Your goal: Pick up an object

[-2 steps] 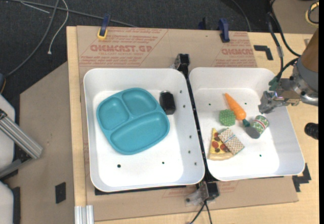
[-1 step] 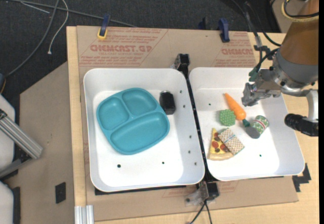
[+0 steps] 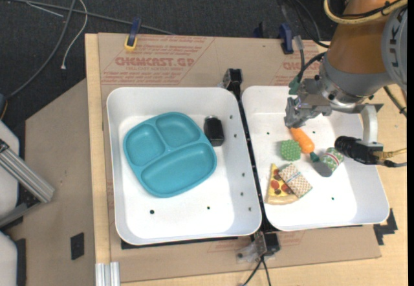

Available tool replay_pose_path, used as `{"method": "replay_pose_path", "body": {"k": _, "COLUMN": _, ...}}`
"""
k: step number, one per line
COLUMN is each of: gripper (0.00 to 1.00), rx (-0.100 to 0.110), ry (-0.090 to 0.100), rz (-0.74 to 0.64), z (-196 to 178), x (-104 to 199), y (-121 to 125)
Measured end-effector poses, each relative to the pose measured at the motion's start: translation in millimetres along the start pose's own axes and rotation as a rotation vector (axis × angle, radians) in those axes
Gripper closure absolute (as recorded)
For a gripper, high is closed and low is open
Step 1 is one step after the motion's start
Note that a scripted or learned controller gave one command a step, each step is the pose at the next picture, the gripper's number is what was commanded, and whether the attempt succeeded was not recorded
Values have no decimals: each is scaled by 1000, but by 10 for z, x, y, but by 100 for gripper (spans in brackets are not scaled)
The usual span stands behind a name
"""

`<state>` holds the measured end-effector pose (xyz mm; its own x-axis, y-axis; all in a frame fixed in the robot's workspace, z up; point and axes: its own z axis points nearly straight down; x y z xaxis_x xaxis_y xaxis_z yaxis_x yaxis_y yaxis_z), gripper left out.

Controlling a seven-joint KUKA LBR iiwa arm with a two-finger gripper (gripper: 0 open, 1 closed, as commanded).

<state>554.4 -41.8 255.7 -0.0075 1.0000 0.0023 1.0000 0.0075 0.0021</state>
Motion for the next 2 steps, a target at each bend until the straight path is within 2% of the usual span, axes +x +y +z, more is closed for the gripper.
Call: {"method": "replay_pose_path", "body": {"k": 2, "gripper": 100, "rx": 1, "ry": 0, "rz": 2, "z": 252, "x": 1004, "y": 282}}
